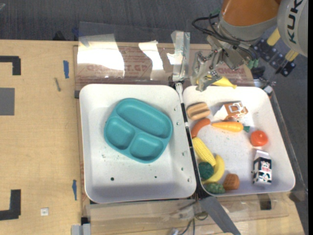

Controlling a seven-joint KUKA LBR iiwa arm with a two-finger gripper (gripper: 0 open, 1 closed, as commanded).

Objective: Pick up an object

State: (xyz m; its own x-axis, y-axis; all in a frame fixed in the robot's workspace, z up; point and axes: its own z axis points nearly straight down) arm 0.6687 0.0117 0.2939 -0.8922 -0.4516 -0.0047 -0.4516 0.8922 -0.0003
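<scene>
My gripper (207, 81) hangs over the far left corner of the right bin (279, 131), under the orange-banded wrist. Its two metal fingers (200, 82) stand apart with nothing between them, so it is open. A yellow toy piece (225, 82) lies just right of the fingertips at the bin's far rim. Below the gripper lie a hot dog bun (198, 110), a small orange-and-white carton (234, 110) and a carrot (227, 127). Further down are a corn cob (203, 150), a banana (220, 168), a tomato (259, 138) and a milk carton (262, 167).
The left bin (93, 146) holds a teal divided plate (138, 129). A clear plastic sheet (122, 60) lies behind that bin, and a metal post (179, 58) stands at the divide between the bins. Broccoli (205, 171) and a brown toy (231, 181) crowd the right bin's near corner.
</scene>
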